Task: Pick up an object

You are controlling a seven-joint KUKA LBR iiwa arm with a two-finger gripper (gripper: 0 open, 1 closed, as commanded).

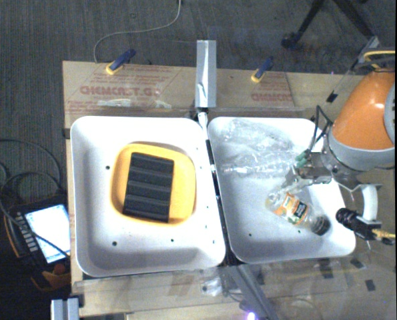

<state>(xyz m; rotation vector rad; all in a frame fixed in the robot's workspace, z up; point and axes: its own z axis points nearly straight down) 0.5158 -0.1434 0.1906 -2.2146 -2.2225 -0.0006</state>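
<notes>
In the right bin (pixel 251 239), a small clear bottle (pixel 291 207) with an orange label and a black cap lies on its side near the right wall. A crumpled piece of clear plastic (pixel 255 149) lies across the bin's far half. My gripper (pixel 307 171) hangs low over the right side of this bin, just above and to the right of the bottle's upper end, at the edge of the plastic. I see nothing held in it. In the left bin (pixel 91 239), a yellow dish (pixel 154 182) carries a black ribbed block (pixel 148 186).
The grey arm with its orange band (pixel 365 115) comes in over the right bin's right rim. A metal divider post (pixel 205 79) stands at the back between the bins. Cables and a lit tablet (pixel 48 229) lie on the floor to the left.
</notes>
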